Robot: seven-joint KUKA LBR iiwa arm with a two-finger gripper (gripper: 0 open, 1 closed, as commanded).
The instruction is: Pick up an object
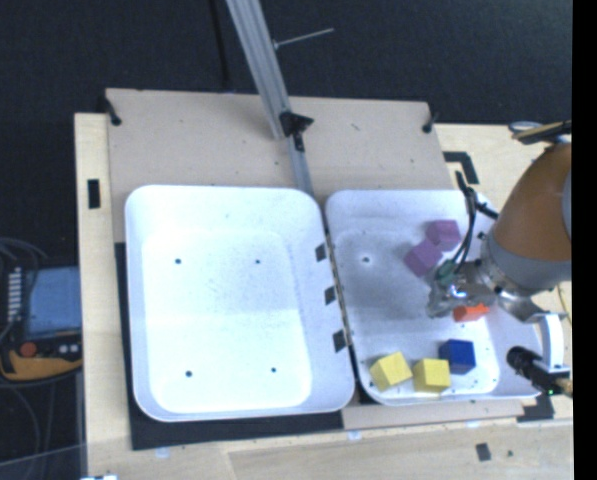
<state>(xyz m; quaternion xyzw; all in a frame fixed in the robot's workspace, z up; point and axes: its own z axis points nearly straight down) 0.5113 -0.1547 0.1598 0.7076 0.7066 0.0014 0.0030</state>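
Gripper (448,296) is hanging low in the right bin (378,218), just beside a small orange piece (470,313) lying toward the arm's side and slightly nearer the camera. Purple blocks (433,246) are sitting just beyond it; blue block (459,354) and yellow blocks (410,371) are lying nearer the front rim.

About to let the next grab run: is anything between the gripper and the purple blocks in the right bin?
Nothing visible stands between them. The gripper is low in the right bin, just beside the nearer purple block, with the second purple block behind it. The yellow blocks and blue block lie off toward the bin's front edge.
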